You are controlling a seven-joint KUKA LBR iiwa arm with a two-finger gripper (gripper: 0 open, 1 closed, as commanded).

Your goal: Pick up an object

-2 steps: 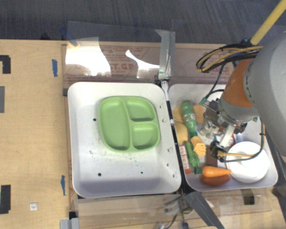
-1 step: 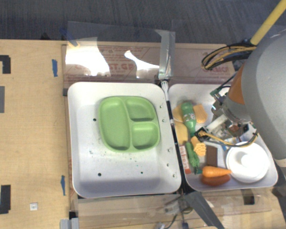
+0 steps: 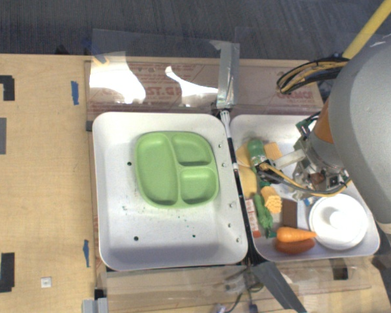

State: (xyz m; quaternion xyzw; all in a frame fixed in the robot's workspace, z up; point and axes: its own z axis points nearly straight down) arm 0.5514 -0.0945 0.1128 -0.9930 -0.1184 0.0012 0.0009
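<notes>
My gripper (image 3: 311, 173) is down inside the right bin (image 3: 371, 246), over its middle, under the big grey arm (image 3: 368, 122). Cables hang around the wrist. Left of the gripper lie a green bottle-shaped toy (image 3: 255, 152) and a yellow-tan piece (image 3: 272, 150). In front of it are a small corn cob (image 3: 272, 205), a brown block (image 3: 289, 209) and an orange carrot (image 3: 294, 236). A stack of white bowls (image 3: 339, 222) sits at the bin's front right, close beside the gripper.
The left bin (image 3: 111, 227) holds a green divided plate (image 3: 176, 168). A long green vegetable (image 3: 263, 217) and a red-and-white packet (image 3: 250, 208) lie along the right bin's left wall. Cardboard (image 3: 32, 194) covers the bench on the left.
</notes>
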